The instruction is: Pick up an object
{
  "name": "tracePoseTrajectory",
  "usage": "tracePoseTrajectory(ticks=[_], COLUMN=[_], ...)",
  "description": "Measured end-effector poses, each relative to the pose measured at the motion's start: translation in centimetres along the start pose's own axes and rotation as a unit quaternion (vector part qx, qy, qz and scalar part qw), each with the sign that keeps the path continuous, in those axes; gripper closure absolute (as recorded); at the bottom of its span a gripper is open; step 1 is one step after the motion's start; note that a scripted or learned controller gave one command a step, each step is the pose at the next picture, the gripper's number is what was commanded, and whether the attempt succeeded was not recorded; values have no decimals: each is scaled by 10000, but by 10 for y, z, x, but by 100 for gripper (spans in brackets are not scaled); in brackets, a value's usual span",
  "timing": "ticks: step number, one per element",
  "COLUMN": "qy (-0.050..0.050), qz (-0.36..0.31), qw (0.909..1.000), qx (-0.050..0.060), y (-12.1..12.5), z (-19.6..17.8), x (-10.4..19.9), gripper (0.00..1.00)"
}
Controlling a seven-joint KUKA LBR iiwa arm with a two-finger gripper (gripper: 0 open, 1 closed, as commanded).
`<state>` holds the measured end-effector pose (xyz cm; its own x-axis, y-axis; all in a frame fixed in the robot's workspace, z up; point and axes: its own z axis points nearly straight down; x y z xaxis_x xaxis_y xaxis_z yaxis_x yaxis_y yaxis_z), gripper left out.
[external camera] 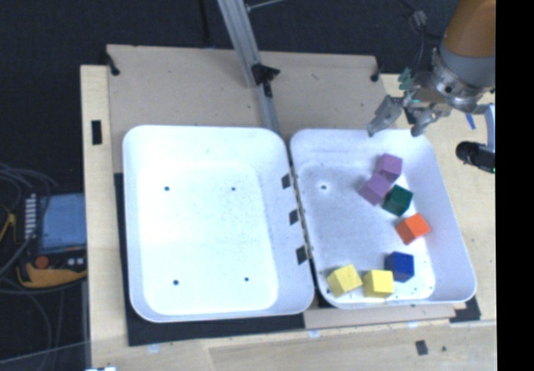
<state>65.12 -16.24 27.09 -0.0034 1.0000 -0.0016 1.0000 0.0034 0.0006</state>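
Tabletop (334, 69) carries left bin (200, 219) beside right bin (380, 223). Arm (471, 19) at right bin's far right corner, gripper (399, 119) over its far rim, fingers spread wide, holding nothing. Inside right bin: two purple blocks (382, 177) touching, green block (398, 198), orange block (412, 228), blue block (400, 265), two yellow blocks (360, 281) at near wall.

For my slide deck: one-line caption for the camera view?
Gripper open above the right bin's far edge, seven colored blocks inside.
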Motion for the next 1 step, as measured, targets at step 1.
tracePoseTrajectory(ticks=[1], qy=[-4], qz=[-7], qw=[10000], qx=[3], y=[0], z=[0], x=[0], gripper=[0])
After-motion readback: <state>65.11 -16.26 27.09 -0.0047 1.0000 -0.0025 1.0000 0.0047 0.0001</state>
